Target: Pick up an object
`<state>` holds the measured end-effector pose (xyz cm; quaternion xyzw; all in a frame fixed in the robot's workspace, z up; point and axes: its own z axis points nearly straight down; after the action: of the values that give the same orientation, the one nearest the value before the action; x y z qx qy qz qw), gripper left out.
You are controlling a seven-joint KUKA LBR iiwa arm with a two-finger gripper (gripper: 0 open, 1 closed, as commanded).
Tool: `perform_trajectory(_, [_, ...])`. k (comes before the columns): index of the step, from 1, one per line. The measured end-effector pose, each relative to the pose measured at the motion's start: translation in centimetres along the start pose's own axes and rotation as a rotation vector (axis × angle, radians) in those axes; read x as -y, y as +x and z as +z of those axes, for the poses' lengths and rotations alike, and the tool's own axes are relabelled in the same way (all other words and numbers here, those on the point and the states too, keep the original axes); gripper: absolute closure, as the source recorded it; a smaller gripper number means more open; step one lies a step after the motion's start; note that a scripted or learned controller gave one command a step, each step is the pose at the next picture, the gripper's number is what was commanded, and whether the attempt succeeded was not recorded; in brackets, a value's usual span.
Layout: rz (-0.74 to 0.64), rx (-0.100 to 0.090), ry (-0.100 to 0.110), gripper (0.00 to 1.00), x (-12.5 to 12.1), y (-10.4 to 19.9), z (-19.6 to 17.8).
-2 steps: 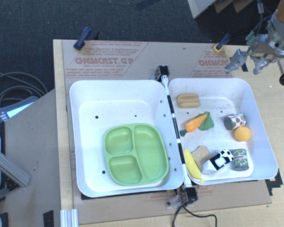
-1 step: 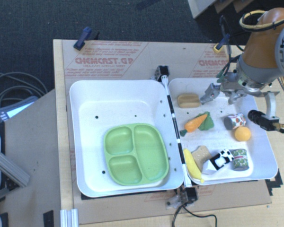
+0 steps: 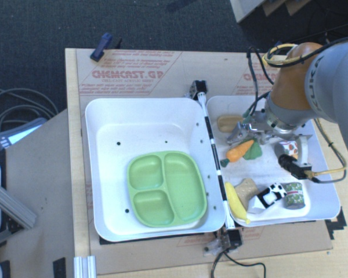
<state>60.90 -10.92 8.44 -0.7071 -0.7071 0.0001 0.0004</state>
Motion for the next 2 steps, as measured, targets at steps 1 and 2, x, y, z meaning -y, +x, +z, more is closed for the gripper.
perform_trajectory(1, [0.001,0.0,0.001,0.0,1.9,0.7,0.0])
perform_trajectory(2, [0.001,-0.001,0.001,0.0,3.7,1.4,0.0])
